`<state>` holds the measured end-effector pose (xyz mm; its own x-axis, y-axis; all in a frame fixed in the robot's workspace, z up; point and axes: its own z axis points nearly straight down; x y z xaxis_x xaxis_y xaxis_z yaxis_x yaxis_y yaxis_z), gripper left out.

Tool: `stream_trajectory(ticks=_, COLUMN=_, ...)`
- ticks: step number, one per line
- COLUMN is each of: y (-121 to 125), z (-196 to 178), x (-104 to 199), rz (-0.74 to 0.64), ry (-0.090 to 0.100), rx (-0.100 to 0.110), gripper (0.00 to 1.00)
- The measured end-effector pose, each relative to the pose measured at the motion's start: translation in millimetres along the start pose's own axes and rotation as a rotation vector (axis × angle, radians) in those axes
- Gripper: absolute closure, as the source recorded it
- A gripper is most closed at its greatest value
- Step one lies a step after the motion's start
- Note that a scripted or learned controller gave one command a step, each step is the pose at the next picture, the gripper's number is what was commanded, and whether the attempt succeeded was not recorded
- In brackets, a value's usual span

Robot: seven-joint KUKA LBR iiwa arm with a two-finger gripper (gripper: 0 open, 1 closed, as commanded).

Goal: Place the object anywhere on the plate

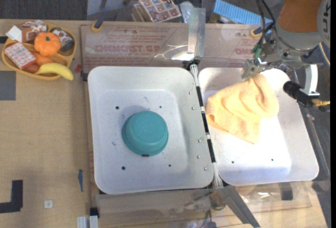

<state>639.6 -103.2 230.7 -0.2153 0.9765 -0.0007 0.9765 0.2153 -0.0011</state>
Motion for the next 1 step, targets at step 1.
stream_trajectory(ticks=1, y=1.6, z=7.9, x=1.1, rz=-0.003, ry=0.001, rx=0.002, gripper=1.0)
